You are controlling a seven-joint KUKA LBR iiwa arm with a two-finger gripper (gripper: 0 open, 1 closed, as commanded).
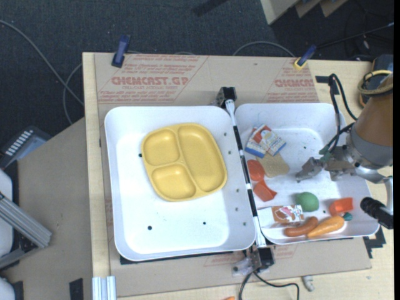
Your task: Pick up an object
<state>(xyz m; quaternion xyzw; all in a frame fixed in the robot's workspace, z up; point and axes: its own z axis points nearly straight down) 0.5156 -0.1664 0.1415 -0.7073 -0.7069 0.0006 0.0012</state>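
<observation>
1. Two shallow white bins are set side by side on a counter (187, 74) covered with brown printed board; the left bin (125, 186) and the right bin (300, 114) meet along a shared middle rim.
2. A yellow three-compartment plate (183, 161) is seen in the upper middle of the left bin, lying flat.
3. The arm (378, 127) is seen entering from the right, and the end effector (310, 167) is held low over the middle of the right bin, pointing left.
4. The fingers are seen as dark grey prongs slightly spread, with nothing visible between them; the end effector is judged to be parted narrowly and holding nothing.
5. A small red, white and blue carton (265, 141) is found in the upper left part of the right bin, tilted.
6. A tan bread-like piece (275, 166) is placed just below the carton, beside a red-orange piece (255, 169).
7. A second red piece (264, 191) is seen just below that, near the middle rim.
8. A green round toy (306, 200) is located below the end effector, apart from it.
9. A small packet with red print (288, 214) is seen to the left of the green toy.
10. A toy hot dog (299, 228) and a toy carrot (326, 226) are laid along the front edge, touching each other.
11. A small orange block (341, 205) is seen just above the carrot tip.
</observation>
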